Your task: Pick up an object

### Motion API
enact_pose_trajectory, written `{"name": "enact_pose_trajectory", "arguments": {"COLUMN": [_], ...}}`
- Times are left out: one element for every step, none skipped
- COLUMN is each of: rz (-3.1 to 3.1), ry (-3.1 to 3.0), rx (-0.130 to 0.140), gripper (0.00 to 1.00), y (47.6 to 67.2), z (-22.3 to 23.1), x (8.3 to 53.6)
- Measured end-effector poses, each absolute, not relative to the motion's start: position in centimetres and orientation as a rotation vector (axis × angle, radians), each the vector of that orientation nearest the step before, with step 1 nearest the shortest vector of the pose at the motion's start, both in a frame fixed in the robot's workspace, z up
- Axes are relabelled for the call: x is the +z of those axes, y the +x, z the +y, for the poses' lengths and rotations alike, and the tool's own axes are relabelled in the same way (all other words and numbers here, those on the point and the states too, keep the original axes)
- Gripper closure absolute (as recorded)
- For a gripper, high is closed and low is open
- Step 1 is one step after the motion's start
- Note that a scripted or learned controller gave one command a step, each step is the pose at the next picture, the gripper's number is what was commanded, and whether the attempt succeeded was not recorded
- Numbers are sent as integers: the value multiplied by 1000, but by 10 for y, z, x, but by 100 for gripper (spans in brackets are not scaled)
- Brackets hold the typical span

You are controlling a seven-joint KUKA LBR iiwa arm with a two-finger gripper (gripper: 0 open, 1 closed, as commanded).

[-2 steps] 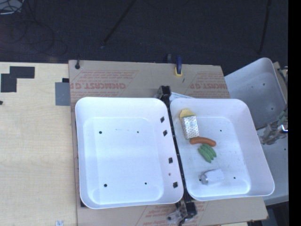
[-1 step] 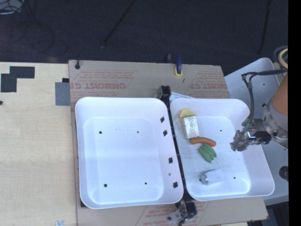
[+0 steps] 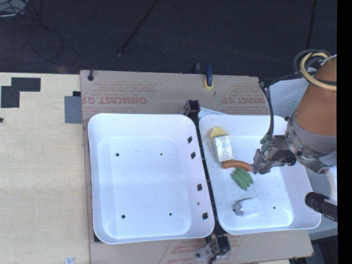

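Observation:
The right bin [image 3: 286, 216] holds several small objects. A silvery patterned block with a yellow end [image 3: 221, 144] lies near the bin's left wall. Just below it lies a thin orange stick [image 3: 235, 164], and a green ridged piece [image 3: 242, 178] rests against it. A pale grey and white item [image 3: 245, 206] sits near the bin's front. My gripper [image 3: 262, 164] hangs over the middle of the right bin, just right of the orange stick's end and the green piece. Nothing shows between its fingers.
The left bin [image 3: 104, 142] sits beside the right one, divided by a black clamp strip [image 3: 199, 164]. Both rest on a cardboard sheet [image 3: 137, 92] on the wooden bench. The arm's orange band [image 3: 322, 100] rises at the right, and a black cable [image 3: 269, 120] hangs by the wrist.

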State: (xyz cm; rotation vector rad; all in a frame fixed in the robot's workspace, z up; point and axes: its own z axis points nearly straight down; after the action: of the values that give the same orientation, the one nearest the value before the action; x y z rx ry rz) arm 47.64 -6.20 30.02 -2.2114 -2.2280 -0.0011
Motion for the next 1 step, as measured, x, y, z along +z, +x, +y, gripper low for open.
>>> {"name": "enact_pose_trajectory", "arguments": {"rz": [-2225], "ry": [-2231], "rx": [-5], "gripper": [100], "y": [513], "z": [-120], "x": [394]}}
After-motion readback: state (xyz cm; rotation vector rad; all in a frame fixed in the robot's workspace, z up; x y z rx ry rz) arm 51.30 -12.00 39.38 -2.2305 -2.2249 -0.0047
